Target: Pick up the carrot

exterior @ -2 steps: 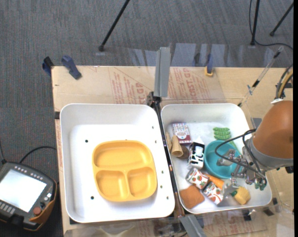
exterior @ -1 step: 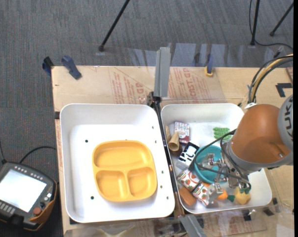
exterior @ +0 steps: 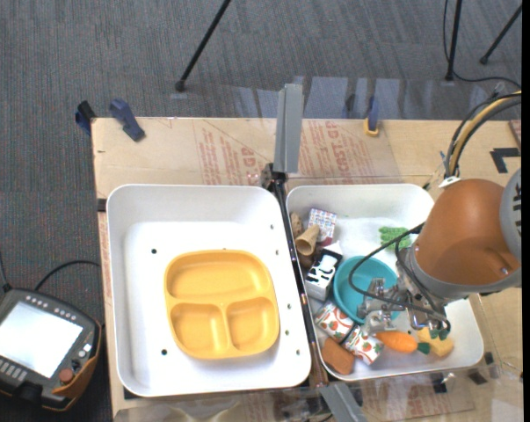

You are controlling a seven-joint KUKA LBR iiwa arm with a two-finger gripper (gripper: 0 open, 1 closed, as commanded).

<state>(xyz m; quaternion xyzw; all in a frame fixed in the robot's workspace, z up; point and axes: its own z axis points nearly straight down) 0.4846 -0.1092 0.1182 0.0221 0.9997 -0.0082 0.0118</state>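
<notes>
The grey arm (exterior: 462, 240) reaches over the right-hand bin (exterior: 396, 196), its gripper (exterior: 392, 310) low at the bin's five o'clock corner; how wide the claw stands cannot be told. The carrot (exterior: 396, 342) lies just at the gripper's six o'clock, beside a teal bowl (exterior: 357, 280). A clean pick likely means centring over the carrot's middle, clear of neighbouring clutter.

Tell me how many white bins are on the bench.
2. The left bin holds a yellow divided tray. The right bin holds the carrot and other small items, under the arm.
</notes>
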